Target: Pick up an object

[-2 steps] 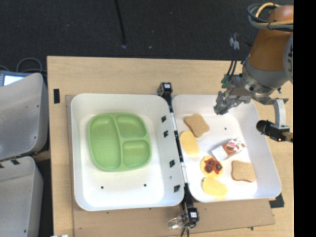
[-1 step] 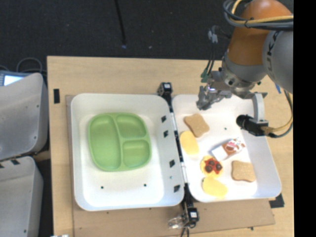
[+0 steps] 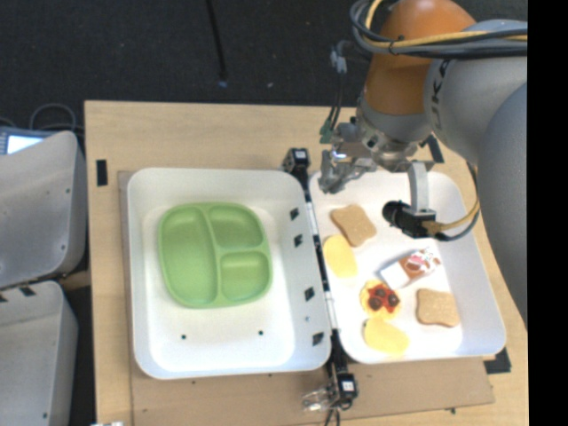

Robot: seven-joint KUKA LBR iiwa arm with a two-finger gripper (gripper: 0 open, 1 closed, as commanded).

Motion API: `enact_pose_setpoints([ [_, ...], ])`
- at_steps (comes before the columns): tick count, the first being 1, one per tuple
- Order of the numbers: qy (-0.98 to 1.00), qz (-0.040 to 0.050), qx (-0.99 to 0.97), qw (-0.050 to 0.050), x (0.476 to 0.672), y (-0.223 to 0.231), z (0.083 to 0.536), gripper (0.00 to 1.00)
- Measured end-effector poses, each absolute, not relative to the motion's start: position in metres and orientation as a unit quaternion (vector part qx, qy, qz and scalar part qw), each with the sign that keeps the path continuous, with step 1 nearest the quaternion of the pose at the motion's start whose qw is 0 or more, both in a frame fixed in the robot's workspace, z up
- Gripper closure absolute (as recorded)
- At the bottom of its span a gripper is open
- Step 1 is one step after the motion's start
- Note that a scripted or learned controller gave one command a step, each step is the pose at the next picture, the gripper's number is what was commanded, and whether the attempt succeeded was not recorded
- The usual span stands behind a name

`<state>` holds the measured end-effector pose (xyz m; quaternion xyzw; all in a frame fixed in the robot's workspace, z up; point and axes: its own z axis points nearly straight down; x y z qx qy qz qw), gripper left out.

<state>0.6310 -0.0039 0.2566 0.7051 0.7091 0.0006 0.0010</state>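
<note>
Jaws are honestly impossible to read from this angle, so whether they're apart or together can't be told; nothing is visibly caught in the gripper [image 3: 335, 177], which hangs at the back left corner of the right bin [image 3: 479, 331], close to the divide between the two bins. All the candidates sit in that bin: a toast slice [image 3: 353, 224] just in front of the gripper, a pale yellow piece [image 3: 339, 256] beside it toward the left bin, a small packet [image 3: 412, 267] mid-bin, a yellow item with red topping [image 3: 382, 298], another yellow piece [image 3: 385, 335] and a second toast slice [image 3: 437, 308] nearer the front. The left bin [image 3: 142, 344] only carries the green divided plate [image 3: 215, 254]. Looks like the approach step, nothing picked yet. Next move probably means choosing one, likely that closest toast, lining up over it and dropping down cleanly.
</note>
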Motion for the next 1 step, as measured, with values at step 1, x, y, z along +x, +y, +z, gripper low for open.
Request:
enact_pose_setpoints([
  [1,0.709,0.0005,0.705,0.001,0.6474,0.0394,0.2442,1.0],
])
